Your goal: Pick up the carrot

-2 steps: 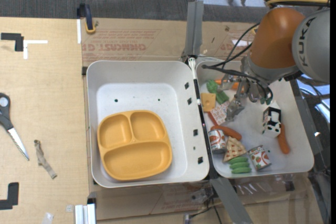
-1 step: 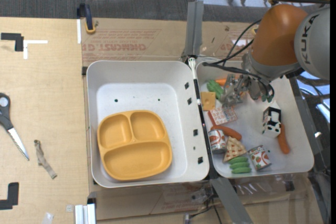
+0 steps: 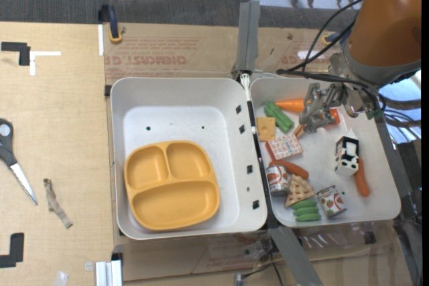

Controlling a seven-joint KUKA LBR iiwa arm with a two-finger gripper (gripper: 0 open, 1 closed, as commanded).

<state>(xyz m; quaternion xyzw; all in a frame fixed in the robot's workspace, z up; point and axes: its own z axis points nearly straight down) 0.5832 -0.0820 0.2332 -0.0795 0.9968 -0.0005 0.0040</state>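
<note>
I have the gripper [image 3: 320,110] low over the far end of the right bin [image 3: 385,211], and I judge this to be the approach, with no grasp made. The carrot [image 3: 291,104] lies just left of the gripper near the bin's far wall, beside the green pea pod [image 3: 279,116]; something orange-red also sits right under the fingers, and I can't make out what it is. Whether the fingers are spread or pressed together I can't tell, because wrist hardware and cables hide them. Next I would need to shift the tool a little left, centre it over the carrot, line the fingers across its narrow width, then descend without nudging the pea pod. The yellow divided plate [image 3: 173,184] sits in the left bin [image 3: 120,144].
</note>
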